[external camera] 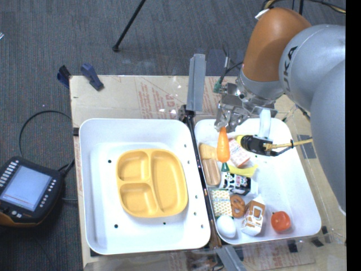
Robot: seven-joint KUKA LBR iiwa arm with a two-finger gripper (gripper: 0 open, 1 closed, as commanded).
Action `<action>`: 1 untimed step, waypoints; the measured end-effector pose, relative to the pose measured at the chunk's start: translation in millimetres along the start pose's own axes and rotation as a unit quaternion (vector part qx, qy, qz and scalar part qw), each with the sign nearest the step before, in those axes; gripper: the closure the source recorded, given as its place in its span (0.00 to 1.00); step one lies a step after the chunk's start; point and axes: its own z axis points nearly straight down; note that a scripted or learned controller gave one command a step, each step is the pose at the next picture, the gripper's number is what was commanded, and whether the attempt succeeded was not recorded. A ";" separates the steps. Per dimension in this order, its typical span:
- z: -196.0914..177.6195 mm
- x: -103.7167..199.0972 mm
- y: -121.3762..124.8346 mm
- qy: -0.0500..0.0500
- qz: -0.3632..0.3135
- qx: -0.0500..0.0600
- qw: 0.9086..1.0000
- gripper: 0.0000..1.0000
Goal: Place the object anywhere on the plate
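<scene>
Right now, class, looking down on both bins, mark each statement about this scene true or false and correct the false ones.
1. The yellow plate lies in the left bin. True.
2. The carrot rests on the plate. False: it hangs below the gripper, over the right bin.
3. A tomato lies in the right bin. True.
4. The egg sits in the left bin. False: right bin.

Dark grey carpet (pixel 67 21) all round. A thin black pole (pixel 132 18) slants across it up top, and left of the counter (pixel 141 95) a handheld screen (pixel 25 191) lies, cable (pixel 39 117) looping.
</scene>
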 end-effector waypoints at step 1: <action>-0.1 0.0 0.0 0.000 0.000 0.000 1.000 0.00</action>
